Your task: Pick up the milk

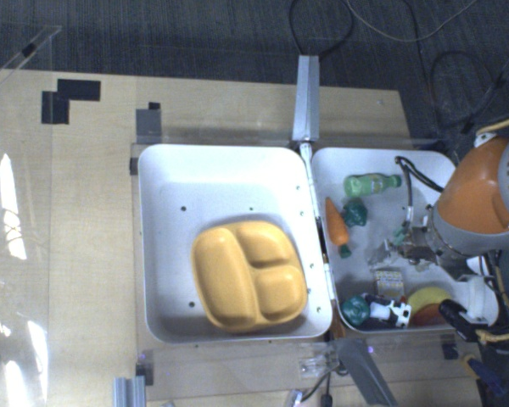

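Milk (396, 312): small cow-patterned carton lying by the right bin's (369, 161) near wall; likely light, stiff; grasp across its body.
Gripper (405, 246): above the carton; opening and contents cannot be told.

A single fixed camera looked down at a slant on the wooden tabletop (85, 253) from above, far enough back to take in both white bins (153, 227), with dark floor (195, 24) beyond and the arm (483, 197) entering at right.
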`<state>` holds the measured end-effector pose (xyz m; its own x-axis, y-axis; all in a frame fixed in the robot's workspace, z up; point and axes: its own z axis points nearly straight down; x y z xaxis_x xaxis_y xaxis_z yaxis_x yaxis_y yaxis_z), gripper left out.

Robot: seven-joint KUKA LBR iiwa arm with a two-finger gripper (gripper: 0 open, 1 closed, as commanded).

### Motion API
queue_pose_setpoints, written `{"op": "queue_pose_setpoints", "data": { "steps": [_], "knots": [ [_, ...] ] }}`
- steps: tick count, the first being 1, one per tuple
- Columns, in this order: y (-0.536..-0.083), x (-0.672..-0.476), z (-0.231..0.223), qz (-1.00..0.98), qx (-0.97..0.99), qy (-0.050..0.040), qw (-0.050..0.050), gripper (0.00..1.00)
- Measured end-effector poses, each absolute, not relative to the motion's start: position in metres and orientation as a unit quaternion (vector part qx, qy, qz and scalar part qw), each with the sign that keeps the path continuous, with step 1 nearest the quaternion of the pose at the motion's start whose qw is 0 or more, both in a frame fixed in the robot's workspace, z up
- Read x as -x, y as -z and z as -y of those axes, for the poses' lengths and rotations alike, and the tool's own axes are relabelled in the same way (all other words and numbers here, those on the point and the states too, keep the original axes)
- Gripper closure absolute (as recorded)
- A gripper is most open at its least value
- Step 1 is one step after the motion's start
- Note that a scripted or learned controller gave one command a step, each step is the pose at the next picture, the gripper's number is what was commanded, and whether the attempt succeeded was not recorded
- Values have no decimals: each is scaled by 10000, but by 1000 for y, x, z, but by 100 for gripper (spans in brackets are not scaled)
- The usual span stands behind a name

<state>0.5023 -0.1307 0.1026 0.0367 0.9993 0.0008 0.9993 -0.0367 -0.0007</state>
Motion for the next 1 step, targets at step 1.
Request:
{"op": "queue_pose_setpoints", "data": {
  "steps": [1],
  "knots": [
    [-145,-507,117,6903,7235,12,-12,0]
  ]
}}
